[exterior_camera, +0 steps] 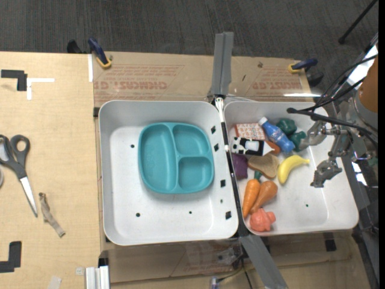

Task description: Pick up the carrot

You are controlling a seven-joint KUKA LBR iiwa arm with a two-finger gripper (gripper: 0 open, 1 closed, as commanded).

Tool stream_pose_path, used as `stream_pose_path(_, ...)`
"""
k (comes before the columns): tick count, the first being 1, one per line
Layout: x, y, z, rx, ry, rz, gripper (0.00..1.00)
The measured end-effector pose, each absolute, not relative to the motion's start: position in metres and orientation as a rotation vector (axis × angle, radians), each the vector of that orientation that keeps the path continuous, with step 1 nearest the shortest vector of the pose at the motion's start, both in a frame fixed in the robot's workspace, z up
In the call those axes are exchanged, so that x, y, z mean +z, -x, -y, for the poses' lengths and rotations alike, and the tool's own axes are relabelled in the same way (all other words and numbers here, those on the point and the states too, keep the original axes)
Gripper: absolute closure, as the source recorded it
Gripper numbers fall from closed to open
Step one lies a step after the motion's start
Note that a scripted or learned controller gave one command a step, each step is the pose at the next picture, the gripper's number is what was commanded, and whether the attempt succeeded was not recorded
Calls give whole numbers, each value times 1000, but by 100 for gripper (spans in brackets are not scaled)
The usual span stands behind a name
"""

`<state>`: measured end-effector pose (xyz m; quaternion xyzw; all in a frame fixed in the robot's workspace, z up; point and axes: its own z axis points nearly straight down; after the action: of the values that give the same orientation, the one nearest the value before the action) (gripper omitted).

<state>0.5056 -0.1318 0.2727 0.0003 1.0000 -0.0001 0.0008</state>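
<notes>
Two white bins sit side by side on the bench, and we find the task's object in the right bin (337,212): the carrot (250,196) lies in the lower left part of that bin, close to the dividing wall, its tip pointing down and toward the bottom of the view. A second orange piece (265,194) lies just beside it on the right, touching or nearly so, and a pink piece (262,220) rests just below the pair. Above them we note a purple piece (239,166), a tan piece (266,164), a banana (290,167), a blue bottle (277,135) and a dark green piece (286,126) crowded toward the bin's upper half. The left bin (117,179) holds a teal divided plate (177,158). The gripper (320,174) hangs over the right side of the right bin, well apart from the carrot, with bare bin floor beneath it; whether its jaws are released or clenched we cannot tell at this size and angle, and nothing is seen between them. We judge the task to be at the approach step, with no grasp made. The next move, in our assessment, calls for travel across the bin toward its left wall, then a descent aligned across the carrot's narrow width. The neighbouring orange piece and the bin wall leave little room on either side.
</notes>
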Motion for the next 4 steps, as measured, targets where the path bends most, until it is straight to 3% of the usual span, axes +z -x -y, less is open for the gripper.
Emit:
stream_pose_path(1, 192, -523, 89, 0, 39, -3140, 0)
stream_pose_path(2, 92, -529, 93, -1, 3, -3140, 0)
stream_pose_path(3, 92, -521, 93, 0, 34, -3141, 0)
stream_pose_path(4, 92, -493, 96, -1, 175, -3134, 0)
